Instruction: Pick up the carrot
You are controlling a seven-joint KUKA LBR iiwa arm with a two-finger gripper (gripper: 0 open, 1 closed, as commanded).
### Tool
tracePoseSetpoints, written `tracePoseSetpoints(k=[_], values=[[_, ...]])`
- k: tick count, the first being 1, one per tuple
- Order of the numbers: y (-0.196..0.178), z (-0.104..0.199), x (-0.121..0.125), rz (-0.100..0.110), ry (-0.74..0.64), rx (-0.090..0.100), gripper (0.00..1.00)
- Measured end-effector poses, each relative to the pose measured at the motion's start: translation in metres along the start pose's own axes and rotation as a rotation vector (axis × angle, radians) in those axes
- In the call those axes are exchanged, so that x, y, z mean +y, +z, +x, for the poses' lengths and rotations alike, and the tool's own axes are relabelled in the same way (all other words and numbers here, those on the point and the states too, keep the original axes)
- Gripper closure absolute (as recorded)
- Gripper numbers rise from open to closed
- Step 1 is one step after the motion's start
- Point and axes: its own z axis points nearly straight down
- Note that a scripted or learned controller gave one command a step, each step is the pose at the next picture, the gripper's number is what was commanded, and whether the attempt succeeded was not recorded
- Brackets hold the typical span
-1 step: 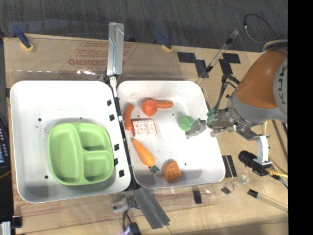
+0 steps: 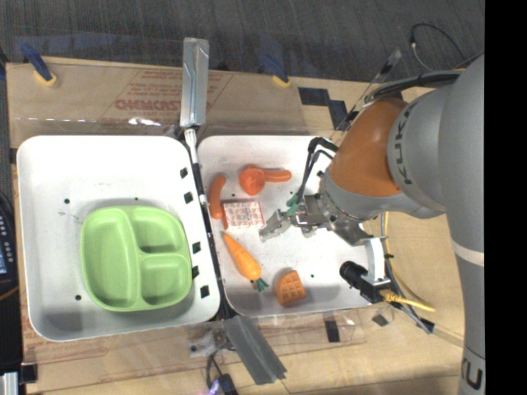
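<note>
The carrot (image 2: pixel 243 257), orange with a small green stem end, lies slantwise on the floor of the right bin (image 2: pixel 325 257), near its left wall. My gripper (image 2: pixel 275 225) hangs over the middle of that bin, up and to the right of the carrot and apart from it. Its fingers stand open with nothing between them. The tips point left toward a red and white packet (image 2: pixel 243 215).
The right bin also holds a sausage (image 2: pixel 216 196), an orange-red scoop (image 2: pixel 259 177) at the back and a waffle (image 2: pixel 289 287) at the front. A green divided plate (image 2: pixel 136 257) sits in the left bin (image 2: pixel 49 179). The grey and orange arm (image 2: pixel 379 167) covers the bin's right side.
</note>
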Motion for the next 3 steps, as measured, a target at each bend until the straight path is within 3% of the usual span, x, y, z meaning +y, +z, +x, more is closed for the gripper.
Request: tracePoseSetpoints(k=[1,2,3], values=[[0.063,0.040,-0.018,-0.004,-0.231,-0.001,0.00],[0.054,0.040,-0.018,-0.003,-0.235,-0.001,1.00],[-0.038,0.102,-0.010,-0.007,-0.753,-0.005,1.00]])
